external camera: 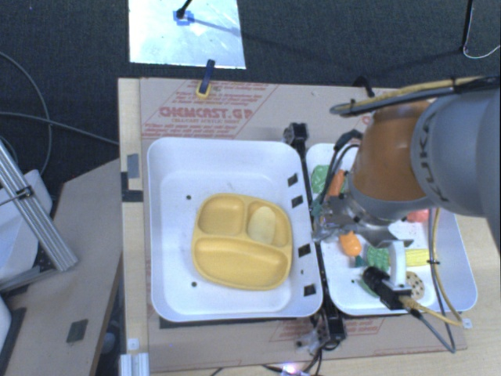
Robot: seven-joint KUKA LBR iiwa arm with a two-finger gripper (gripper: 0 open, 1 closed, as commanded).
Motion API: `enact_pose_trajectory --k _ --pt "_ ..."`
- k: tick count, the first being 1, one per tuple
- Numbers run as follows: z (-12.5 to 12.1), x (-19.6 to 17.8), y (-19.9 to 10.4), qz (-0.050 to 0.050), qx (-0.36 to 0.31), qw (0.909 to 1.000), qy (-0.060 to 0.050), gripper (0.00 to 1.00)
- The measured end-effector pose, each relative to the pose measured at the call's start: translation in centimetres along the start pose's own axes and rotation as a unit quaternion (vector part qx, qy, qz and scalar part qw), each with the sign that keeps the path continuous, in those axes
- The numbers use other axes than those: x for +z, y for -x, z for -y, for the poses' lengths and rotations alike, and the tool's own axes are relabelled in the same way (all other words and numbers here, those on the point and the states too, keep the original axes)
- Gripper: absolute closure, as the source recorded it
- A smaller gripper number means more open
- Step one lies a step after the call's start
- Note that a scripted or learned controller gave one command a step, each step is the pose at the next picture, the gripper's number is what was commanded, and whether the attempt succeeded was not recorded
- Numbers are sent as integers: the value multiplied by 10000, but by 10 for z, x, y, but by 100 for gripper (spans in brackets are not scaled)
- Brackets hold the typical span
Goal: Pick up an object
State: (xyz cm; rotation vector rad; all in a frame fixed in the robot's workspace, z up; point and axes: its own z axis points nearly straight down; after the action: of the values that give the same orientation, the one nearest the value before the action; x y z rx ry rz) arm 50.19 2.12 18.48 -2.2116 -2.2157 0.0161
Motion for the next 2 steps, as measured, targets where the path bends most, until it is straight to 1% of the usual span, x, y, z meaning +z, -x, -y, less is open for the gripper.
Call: enact_pose_trajectory --k 1,2 --pt "-48 58 -97 -14 -56 10000 73 100" --pt "-82 80 -106 -1 13 9998 183 100"
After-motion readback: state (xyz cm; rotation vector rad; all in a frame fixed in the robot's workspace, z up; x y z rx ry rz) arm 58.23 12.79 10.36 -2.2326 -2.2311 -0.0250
